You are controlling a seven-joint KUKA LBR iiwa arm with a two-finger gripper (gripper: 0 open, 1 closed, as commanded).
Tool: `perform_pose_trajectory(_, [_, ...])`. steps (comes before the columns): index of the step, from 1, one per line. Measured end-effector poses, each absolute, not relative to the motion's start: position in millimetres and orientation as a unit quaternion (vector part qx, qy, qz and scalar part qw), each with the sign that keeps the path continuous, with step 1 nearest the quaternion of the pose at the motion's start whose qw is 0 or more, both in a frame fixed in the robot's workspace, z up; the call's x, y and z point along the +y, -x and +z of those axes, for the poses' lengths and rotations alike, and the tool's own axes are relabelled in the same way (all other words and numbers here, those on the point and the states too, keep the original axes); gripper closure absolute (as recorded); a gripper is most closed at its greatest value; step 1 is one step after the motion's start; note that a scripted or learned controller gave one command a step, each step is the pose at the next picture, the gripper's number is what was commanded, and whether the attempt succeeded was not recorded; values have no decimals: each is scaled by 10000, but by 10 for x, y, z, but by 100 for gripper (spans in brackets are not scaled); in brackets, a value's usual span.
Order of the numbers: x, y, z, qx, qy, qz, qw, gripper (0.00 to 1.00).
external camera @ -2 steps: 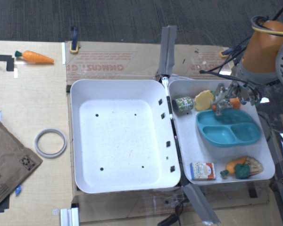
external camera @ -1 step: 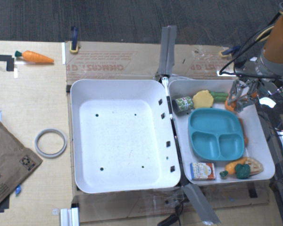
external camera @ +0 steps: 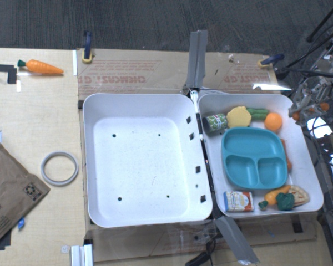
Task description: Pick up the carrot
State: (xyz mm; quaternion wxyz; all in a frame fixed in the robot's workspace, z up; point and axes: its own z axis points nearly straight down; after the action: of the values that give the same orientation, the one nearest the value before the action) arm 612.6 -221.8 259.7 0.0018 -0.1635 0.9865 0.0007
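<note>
A carrot [external camera: 41, 67], orange with a green top pointing left, lies on the tan bench at the far left, outside both bins. My gripper [external camera: 306, 101] hangs at the right edge, over the far right corner of the right bin [external camera: 316, 173]. It is far from the carrot and tangled against cables and metal parts, so its state is unclear. A small orange piece with a green end [external camera: 273, 197] lies in the right bin near its front wall.
The right bin holds a teal divided plate [external camera: 254, 158], a yellow piece [external camera: 239, 117], an orange ball [external camera: 273, 121], a can [external camera: 215, 122], a small box [external camera: 237, 200] and other toy food. The left bin [external camera: 89, 148] sits beside it. A tape ring [external camera: 59, 167] and brown cardboard [external camera: 8, 190] lie on the bench.
</note>
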Motion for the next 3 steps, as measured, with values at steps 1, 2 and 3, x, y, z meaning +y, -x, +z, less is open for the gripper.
perform_pose_trajectory(1, [-1743,-6198,1079,9598,2807,15,7,100])
perform_pose_trajectory(2, [-2206,-6155,2075,9697,2444,5,18,100])
perform_pose_trajectory(3, [-1526,-6195,914,9958,917,3,19,100])
